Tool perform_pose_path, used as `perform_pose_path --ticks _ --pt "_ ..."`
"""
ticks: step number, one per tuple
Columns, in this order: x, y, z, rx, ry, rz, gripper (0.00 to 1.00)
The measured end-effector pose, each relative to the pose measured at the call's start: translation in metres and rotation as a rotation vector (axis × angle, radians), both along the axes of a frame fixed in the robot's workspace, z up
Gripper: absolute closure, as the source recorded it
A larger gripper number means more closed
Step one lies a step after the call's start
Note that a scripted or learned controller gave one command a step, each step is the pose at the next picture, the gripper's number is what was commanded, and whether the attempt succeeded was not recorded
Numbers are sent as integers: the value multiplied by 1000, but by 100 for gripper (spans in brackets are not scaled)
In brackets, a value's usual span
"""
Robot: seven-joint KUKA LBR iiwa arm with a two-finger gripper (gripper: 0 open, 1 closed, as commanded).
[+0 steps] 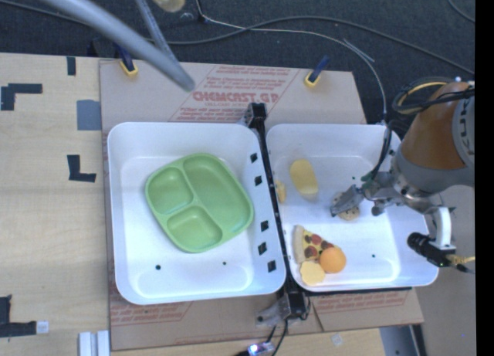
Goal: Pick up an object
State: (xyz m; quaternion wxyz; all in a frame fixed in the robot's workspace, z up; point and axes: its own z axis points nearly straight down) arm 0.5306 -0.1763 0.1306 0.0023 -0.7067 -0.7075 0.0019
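Two shallow white bins sit side by side on a cardboard-covered table [231,88]. Nearest in the right bin [386,269], a toy pizza slice [307,243], an orange ball [333,259] and a pale yellow disc [312,272] touch in a cluster by the near wall, likely where they came to rest loose. A little farther back, the gripper [345,206] reaches in from the right, low over a small brownish piece [351,213]; I cannot tell whether it is clenched or released, or whether it has that piece. Farther still lies a pale yellow block [303,178], apart from the rest and free to be picked. The left bin [123,192] holds a green divided plate [199,201], lying flat near its middle.
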Motion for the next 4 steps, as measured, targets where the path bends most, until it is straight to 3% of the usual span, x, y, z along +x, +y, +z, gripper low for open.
perform_pose_path --ticks 1,3,4 --pt "1 0 13 0 -3 1 100" --pt "9 -5 86 -1 -8 0 100" --pt "18 48 80 1 -6 5 100"
